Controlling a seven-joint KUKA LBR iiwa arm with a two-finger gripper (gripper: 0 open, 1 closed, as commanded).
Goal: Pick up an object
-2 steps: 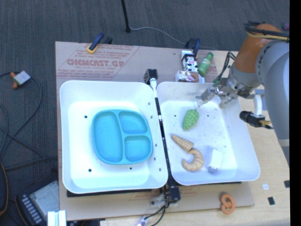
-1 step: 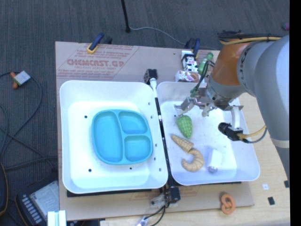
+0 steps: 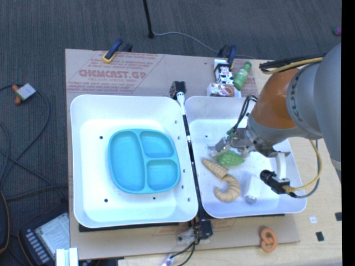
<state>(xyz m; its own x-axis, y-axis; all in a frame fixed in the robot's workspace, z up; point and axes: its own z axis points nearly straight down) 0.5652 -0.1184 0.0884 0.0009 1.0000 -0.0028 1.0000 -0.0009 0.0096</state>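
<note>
My gripper point(image 3: 232, 147) hangs low in the right bin point(image 3: 288, 204), just above and touching the top edge of a green leafy toy point(image 3: 230, 160). Whether the toy is held cannot be made out. A tan cone-shaped piece point(image 3: 215, 168) lies just left of the green toy. A curled croissant point(image 3: 227, 190) lies in front of the cone, near the bin's front wall. A small white object point(image 3: 252, 192) rests to the croissant's right. The grey arm with its orange band point(image 3: 274, 107) comes in from the right and covers the bin's far right part.
The left bin point(image 3: 89, 198) holds a blue divided plate point(image 3: 144, 160). A dark bar point(image 3: 187, 143) joins the two bins. Behind the right bin, on the cardboard, stand a green bottle point(image 3: 241, 76) and a small packet point(image 3: 222, 88). An orange ring point(image 3: 268, 239) lies in front.
</note>
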